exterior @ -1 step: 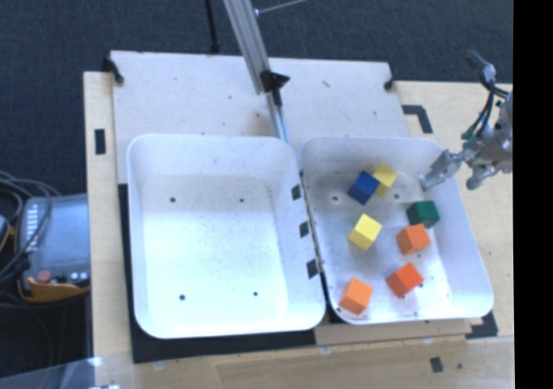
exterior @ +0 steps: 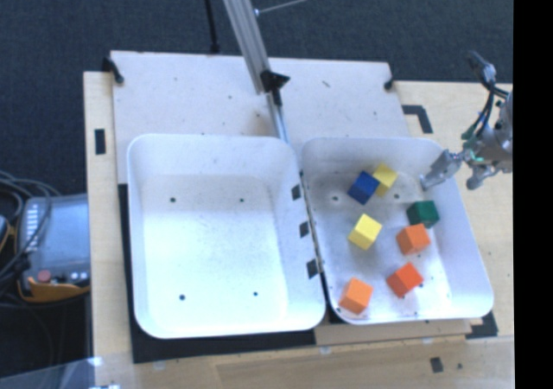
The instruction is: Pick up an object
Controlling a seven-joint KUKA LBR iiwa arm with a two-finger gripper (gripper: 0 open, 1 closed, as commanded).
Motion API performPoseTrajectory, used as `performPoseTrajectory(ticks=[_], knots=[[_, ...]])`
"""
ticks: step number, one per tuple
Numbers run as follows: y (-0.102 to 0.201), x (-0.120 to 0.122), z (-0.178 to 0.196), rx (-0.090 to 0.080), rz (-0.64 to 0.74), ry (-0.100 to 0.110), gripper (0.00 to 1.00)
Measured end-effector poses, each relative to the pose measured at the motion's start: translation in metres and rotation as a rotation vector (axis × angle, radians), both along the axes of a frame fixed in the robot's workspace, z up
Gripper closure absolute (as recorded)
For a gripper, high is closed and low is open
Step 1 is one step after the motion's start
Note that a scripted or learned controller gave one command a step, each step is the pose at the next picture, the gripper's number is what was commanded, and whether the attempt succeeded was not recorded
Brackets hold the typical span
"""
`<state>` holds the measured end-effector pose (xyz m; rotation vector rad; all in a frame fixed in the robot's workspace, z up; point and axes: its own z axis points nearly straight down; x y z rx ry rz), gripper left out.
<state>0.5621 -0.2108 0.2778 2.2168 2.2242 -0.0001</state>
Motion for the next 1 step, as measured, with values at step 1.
performPoseTrajectory(ticks=[1], knots=[[0.0, 0.0002, -0.0633, 0.001, -0.004, 0.006, 0.0]])
